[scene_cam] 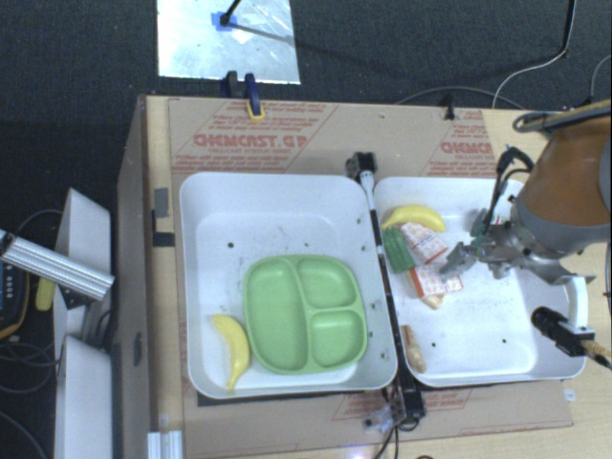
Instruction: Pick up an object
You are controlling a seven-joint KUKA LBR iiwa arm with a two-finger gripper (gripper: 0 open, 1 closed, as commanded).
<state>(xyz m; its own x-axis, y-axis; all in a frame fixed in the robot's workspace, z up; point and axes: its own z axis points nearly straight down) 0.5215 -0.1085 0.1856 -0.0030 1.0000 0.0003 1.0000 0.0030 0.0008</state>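
No object is lifted yet: the gripper (457,259) hangs over the packets (432,261); finger state cannot be told.

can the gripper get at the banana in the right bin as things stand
Probably yes. The gripper sits low in the right bin, and the banana lies up and left of it, top side uncovered. The red and white packet beside it could crowd the approach.

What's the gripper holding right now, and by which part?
Cannot be told. The gripper is low in the right bin, right beside the red-and-white packet, but nothing is visibly between its fingers.
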